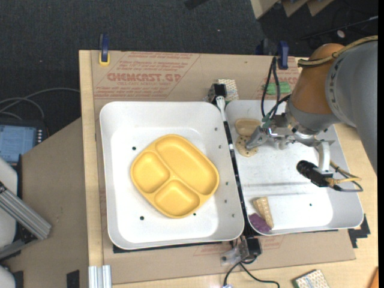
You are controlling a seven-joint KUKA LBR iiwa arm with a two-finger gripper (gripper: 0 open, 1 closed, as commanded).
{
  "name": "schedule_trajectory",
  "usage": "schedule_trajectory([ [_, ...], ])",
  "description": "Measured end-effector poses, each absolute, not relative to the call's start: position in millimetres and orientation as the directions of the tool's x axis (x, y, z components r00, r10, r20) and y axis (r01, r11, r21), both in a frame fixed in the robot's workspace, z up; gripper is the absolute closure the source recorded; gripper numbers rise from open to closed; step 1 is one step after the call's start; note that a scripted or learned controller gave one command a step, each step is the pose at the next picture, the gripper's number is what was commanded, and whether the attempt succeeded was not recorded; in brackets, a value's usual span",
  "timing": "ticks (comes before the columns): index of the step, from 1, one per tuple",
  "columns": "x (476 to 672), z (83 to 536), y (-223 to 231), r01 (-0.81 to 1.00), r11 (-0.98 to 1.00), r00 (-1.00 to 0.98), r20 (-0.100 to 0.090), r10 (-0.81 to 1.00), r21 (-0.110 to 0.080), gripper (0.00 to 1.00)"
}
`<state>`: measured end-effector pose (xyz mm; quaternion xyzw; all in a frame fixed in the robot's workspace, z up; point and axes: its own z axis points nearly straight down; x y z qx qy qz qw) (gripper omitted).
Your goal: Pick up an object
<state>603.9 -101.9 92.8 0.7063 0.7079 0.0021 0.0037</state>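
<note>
— Where is the gripper [257, 138]?

— It hangs low over the far left corner of the right bin [300, 185], on the end of the grey arm [336, 83] that reaches in from the right.

— Is it apart, together, or clamped on something?

— That cannot be told; the wrist hides its tip from the camera.

— What lies beneath it?

— A tan round piece [243, 126] sits just beside it, against the bin's left wall. Whether the two touch is unclear.

— Anything else in that bin?

— A pale cone [263, 207] lies near the front left corner, and a small purple thing [259, 223] touches its near end. Both are well apart from the gripper.

— And the left bin [120, 131]?

— It holds a yellow divided plate [174, 174], lying flat near the middle, with three compartments facing up.
</note>
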Motion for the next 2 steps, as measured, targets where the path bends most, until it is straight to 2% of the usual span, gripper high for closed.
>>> schedule_trajectory([
  [1, 525.6, 83.8, -149.0, 1.0, -0.007, 0.007, -0.001, 1.0, -0.007, 0.0],
  [2, 593.8, 85.0, -97.0, 1.0, 0.007, -0.007, 0.001, 1.0, 0.006, 0.0],
])
